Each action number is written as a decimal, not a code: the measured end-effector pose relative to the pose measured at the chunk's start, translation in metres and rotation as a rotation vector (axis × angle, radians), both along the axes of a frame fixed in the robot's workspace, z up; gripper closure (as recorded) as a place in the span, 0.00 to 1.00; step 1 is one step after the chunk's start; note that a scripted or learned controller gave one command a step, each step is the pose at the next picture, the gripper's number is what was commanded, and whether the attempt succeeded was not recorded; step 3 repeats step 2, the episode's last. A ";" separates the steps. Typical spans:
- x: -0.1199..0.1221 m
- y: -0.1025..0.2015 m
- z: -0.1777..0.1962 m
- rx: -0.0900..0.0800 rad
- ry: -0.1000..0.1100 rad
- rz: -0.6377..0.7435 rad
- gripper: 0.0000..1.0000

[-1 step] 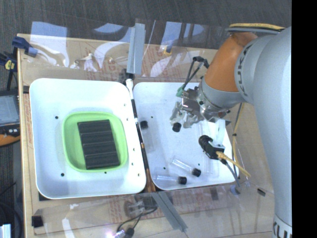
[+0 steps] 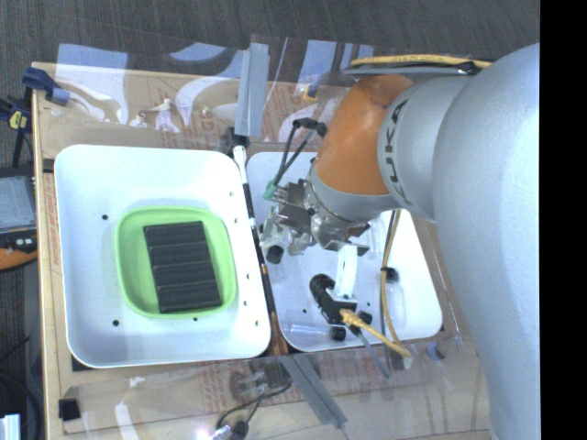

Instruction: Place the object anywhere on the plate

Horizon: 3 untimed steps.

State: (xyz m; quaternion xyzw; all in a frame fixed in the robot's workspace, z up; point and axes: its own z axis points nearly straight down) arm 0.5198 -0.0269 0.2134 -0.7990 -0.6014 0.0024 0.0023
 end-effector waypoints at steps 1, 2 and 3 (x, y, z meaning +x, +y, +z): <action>0.043 0.045 -0.024 0.000 -0.001 0.062 1.00; 0.043 0.045 -0.023 0.000 -0.001 0.062 0.00; 0.043 0.045 -0.023 0.000 -0.001 0.062 0.00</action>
